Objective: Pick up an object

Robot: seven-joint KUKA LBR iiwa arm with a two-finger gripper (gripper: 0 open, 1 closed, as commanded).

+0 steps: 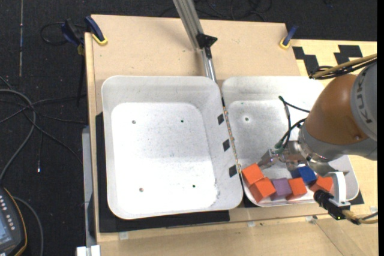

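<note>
Near the right white bin's (255, 92) front edge, small coloured blocks (273, 186) are clustered just beside the two-finger gripper (277, 157), grip undeterminable.

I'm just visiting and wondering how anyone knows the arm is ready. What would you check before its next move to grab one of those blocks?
1. Blocks to pick: ok. Orange blocks, a purple block and a blue block sit in the right bin.
2. Gripper near the blocks: ok, it is low in the right bin, just above the pile.
3. Fingers open or shut: cannot tell, too blurred.
4. A block between the fingers: cannot tell.
5. Blocks spaced for a clean grab: not ok, they are bunched at the bin's near edge.
6. Arm's way clear: cannot tell, a cable loops beside the wrist.
</note>
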